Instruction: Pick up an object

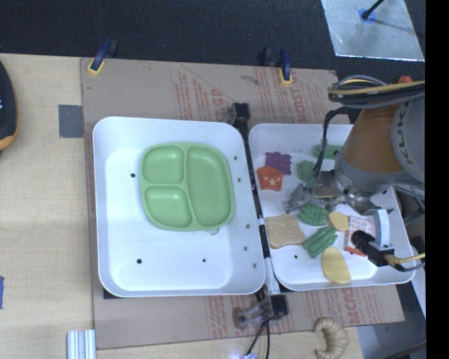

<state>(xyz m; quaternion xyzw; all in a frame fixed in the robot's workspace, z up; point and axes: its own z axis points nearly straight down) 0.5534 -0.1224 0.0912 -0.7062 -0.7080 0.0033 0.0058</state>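
On the left of the tabletop, the left bin holds a green three-compartment plate lying flat in its far half. The right bin carries small toy foods: an orange piece with a star and a purple piece toward the far left, a slice of toast at the near left, a green pod-like piece beside it, and a yellow piece near the front rim. The gripper sits low among green pieces in the middle of this bin. Whether its fingers are apart or together I cannot tell; they look like a dark blur.
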